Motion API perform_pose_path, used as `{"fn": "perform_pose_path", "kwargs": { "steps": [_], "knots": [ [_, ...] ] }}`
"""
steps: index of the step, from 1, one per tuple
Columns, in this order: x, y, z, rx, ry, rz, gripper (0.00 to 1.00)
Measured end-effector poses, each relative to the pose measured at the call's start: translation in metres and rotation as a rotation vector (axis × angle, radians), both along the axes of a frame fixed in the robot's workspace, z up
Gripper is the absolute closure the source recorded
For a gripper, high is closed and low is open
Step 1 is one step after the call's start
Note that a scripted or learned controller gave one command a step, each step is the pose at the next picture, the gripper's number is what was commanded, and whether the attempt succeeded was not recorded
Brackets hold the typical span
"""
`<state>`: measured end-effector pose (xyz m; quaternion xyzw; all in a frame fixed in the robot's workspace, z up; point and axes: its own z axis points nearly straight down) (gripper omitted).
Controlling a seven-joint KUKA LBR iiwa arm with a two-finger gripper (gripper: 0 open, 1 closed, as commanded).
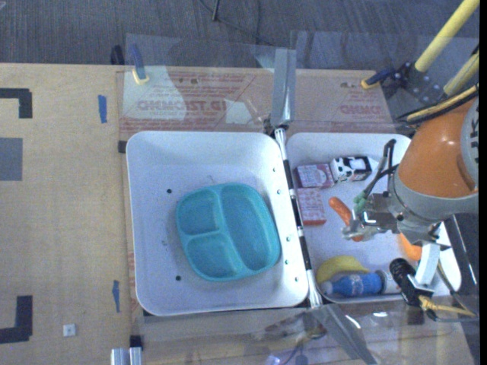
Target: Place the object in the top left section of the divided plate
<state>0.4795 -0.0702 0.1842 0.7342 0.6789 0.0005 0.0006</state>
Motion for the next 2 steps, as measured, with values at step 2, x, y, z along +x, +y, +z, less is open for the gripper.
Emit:
{"fn": "perform_pose_path", "kwargs": {
  "steps": [2],
  "knots": [
    [0.000,0.117,0.032,-0.001,0.000,0.379,1.00]
  ]
}}
